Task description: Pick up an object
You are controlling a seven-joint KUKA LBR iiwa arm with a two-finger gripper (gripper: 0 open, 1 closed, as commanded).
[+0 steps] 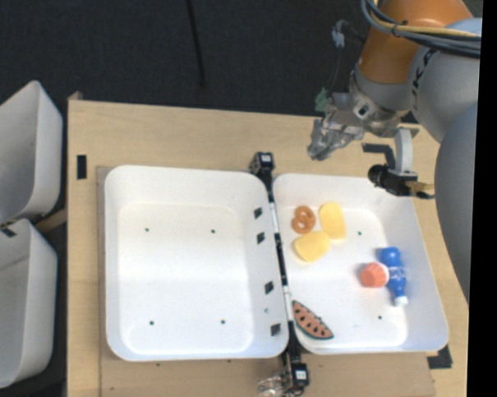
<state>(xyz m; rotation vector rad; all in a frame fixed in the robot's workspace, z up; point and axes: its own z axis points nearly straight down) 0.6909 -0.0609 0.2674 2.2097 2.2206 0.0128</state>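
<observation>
My gripper (323, 149) hangs above the far edge of the right bin (416, 324), raised off the bench, with nothing visible between its fingers. Below it in the right bin lie a small brown pretzel-like ring (303, 218), two yellow pieces (332, 219) (311, 246), an orange-red ball (373, 275), a blue bottle-shaped toy (394, 273) and a watermelon slice (312, 320) at the near left corner. The yellow pieces and the ring sit close together near the bin's left wall.
The left bin (128, 328) stands beside the right one, parted by a divider with black clips (271, 236). White containers (13, 224) stand off the bench at the left. The wooden bench (194, 134) stretches behind the bins.
</observation>
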